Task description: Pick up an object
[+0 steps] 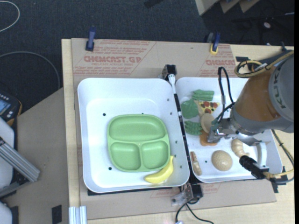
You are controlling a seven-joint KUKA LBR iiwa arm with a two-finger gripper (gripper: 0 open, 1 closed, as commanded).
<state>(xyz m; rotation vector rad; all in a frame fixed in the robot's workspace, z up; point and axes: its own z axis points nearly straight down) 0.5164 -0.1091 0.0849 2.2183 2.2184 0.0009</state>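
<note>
Grey arm [264, 101] low, wrist tilted left

Robotics lab setting. Evidence: grey-and-orange industrial robot arm [261, 104] at frame right; tan wooden bench board [117, 59] stencilled "CHEMCAST", held by blue clamp [90, 40] and yellow clamp [214, 43] along its upper edge; loose black cables [223, 85]; aluminium extrusion rail [18, 160] at lower left; dark carpet floor [37, 22].

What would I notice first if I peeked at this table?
Probably the big green divided plate in the middle of the left bin, with a yellow banana lying at its lower right corner. Next, the grey and orange robot arm reaching from the right over the right bin, which holds a jumble of toy foods, including a tan round one.
</note>
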